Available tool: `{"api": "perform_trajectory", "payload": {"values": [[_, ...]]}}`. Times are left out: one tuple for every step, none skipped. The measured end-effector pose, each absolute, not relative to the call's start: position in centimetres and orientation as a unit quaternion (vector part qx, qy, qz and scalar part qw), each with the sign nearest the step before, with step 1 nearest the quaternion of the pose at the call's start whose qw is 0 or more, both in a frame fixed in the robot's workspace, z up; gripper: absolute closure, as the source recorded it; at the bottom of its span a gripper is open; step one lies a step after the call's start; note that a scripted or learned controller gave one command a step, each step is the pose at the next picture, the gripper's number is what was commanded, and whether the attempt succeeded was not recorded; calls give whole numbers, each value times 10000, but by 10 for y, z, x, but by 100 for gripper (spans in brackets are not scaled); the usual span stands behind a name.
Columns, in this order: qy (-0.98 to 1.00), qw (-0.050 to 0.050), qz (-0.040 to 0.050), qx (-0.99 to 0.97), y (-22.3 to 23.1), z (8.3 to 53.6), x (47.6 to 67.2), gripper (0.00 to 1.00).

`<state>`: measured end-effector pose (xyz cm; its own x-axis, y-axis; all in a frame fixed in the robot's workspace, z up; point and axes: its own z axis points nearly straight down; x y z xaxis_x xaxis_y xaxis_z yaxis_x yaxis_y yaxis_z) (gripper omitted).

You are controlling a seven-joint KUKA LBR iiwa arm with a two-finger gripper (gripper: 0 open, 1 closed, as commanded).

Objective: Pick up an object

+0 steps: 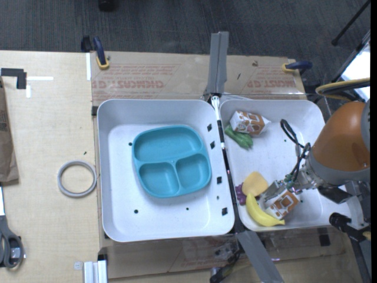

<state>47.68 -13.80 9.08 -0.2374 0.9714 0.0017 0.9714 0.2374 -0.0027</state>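
The right bin (312,114) holds several small items. A white and orange packet (248,122) lies at the back, with a green pod (238,137) just in front of it. Nearer the front are a pale yellow piece (254,183), a purple bit (240,192) and a yellow banana (261,213). An orange and white box (285,204) lies right of the banana. My gripper (275,194) is low in the bin, directly over this box and close to the banana. The arm's orange band (347,137) hangs over the bin's right side.
The left bin (112,175) contains a blue three-part plate (171,161). On the wooden bench to the left lie a grey tape ring (76,178) and scissors (10,246). A metal divider post (217,63) stands behind the two bins.
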Motion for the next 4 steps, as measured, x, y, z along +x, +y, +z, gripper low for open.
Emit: {"api": "perform_trajectory", "payload": {"values": [[-8169,-1,-1,-5768,-140,152,494,0],[-7968,-2,7,-6043,-114,230,526,0],[-8063,14,7,-5916,-105,104,477,0],[-7800,-27,-18,-6258,-104,95,532,0]]}}
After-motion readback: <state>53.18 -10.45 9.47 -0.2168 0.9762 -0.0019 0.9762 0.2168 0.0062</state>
